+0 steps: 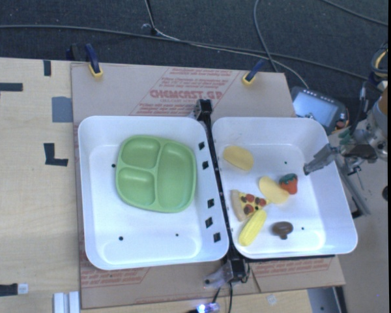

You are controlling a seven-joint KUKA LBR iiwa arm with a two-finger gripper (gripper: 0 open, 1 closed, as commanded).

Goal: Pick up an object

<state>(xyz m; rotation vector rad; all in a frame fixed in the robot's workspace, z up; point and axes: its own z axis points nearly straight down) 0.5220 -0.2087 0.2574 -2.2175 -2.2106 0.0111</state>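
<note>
Dark carpet [182, 12] lies beyond a wooden bench [26, 175] bearing two white bins. At the right bin's [326, 240] right rim the gripper [322, 158] reaches in, nothing visibly in its grasp; whether it is open I cannot tell. Near it, left, lie a red-and-green toy [288, 183], a yellow lump [272, 190], a pizza slice [246, 204], corn [252, 227], a brown mushroom [283, 228] and a yellow piece [238, 158] farther back. A green divided plate [156, 173] sits in the left bin [94, 233].

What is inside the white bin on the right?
The right bin holds toy food: a yellow bun-like piece, a pale yellow piece touching a small red item, a pizza slice, a corn cob and a brown mushroom. Their undersides are hidden.
</note>
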